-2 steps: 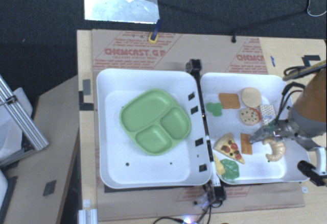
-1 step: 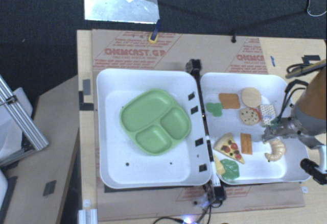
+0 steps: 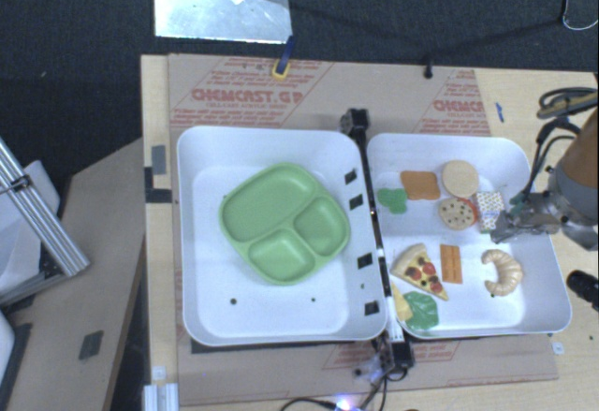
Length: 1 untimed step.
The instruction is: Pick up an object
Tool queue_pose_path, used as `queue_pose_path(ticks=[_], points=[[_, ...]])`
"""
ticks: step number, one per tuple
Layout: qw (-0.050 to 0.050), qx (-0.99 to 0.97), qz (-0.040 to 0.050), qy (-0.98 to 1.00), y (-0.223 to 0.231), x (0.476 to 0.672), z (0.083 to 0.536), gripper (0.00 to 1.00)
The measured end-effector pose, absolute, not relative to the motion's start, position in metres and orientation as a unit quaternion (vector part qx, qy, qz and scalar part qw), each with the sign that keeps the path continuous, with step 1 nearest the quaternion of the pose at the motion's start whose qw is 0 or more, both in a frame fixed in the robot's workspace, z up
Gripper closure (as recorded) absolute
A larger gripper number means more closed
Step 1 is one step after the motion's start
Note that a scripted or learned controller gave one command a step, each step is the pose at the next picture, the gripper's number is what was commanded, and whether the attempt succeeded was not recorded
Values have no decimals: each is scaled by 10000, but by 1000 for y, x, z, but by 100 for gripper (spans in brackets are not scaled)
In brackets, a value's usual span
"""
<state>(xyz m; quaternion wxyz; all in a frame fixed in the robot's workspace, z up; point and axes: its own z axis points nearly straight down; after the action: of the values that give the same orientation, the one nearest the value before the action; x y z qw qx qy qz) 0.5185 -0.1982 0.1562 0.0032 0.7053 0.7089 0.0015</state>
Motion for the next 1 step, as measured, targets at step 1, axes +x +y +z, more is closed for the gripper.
queue_pose_path(ticks=[1], points=[[31,7057,13,7085,-202,515,202,100]])
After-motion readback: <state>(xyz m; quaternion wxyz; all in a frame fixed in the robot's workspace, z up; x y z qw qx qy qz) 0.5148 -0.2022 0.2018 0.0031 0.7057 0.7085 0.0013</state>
